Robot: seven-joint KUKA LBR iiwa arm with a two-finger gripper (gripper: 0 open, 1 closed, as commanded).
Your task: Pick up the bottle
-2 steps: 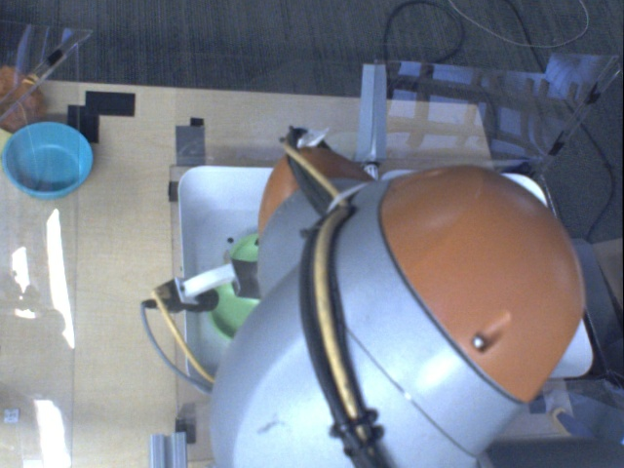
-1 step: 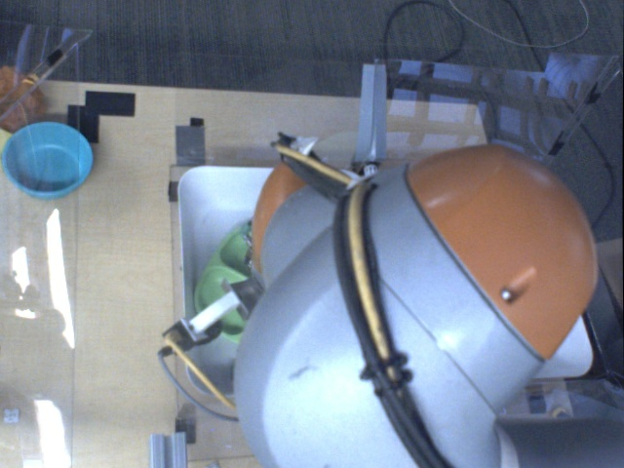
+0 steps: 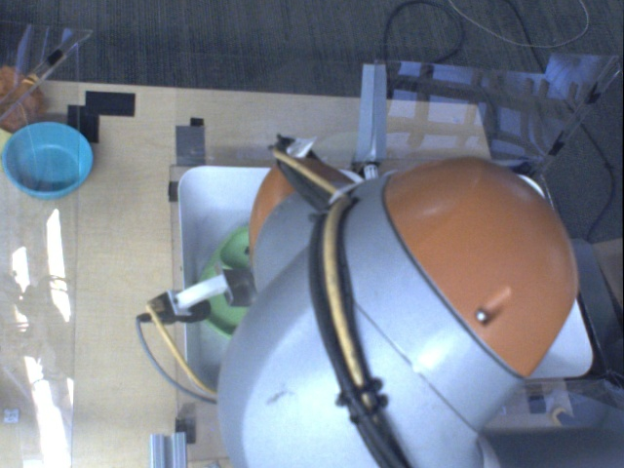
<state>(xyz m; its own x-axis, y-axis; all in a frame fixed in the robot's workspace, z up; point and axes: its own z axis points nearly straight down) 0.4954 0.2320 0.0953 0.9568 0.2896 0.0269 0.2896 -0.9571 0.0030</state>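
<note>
Arm point(image 3: 409, 339) fills most of the view: grey casing, large orange dome at upper right, black cable bundle running down over the grey shell. It reaches in from the right and sits over the bins, covering nearly all of them.

Left bin point(image 3: 200, 198): white wall and floor visible only at its left and top-left part. Inside, a green object point(image 3: 232, 256) lies near bin centre-left, partly hidden under the arm; rounded shape, type not clear. Can't confirm it is the bottle. Bottle's position: can't tell.

A white and grey fitting point(image 3: 200, 295) sticks out from under the arm toward the left, overlapping the green object's lower side, w/ a yellowish cable point(image 3: 166, 354) looping from it over the bin's left edge onto the bench point(image 3: 107, 261). Whether this is part of the claw: can't tell. Claw state: can't tell, wrist end is buried under the arm body.

Bench, light wood: blue bowl point(image 3: 49, 157) at far left, well apart from the bin. Black angular marker point(image 3: 102, 107) just beyond it.
</note>
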